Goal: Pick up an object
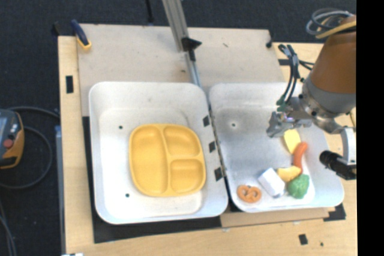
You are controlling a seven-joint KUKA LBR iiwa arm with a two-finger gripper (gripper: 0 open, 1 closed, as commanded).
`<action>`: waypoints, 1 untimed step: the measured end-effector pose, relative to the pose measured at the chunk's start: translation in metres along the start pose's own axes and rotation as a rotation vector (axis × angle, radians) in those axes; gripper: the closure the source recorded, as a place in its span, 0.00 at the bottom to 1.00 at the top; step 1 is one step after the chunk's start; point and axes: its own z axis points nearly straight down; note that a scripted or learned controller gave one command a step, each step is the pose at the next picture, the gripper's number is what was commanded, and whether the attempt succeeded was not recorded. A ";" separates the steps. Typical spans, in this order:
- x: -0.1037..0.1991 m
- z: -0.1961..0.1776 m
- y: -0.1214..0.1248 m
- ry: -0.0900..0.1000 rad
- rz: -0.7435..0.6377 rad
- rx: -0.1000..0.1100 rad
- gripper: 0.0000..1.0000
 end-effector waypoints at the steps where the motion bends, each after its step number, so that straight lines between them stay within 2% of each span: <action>1: 0.057 0.009 0.008 0.000 0.000 0.002 1.00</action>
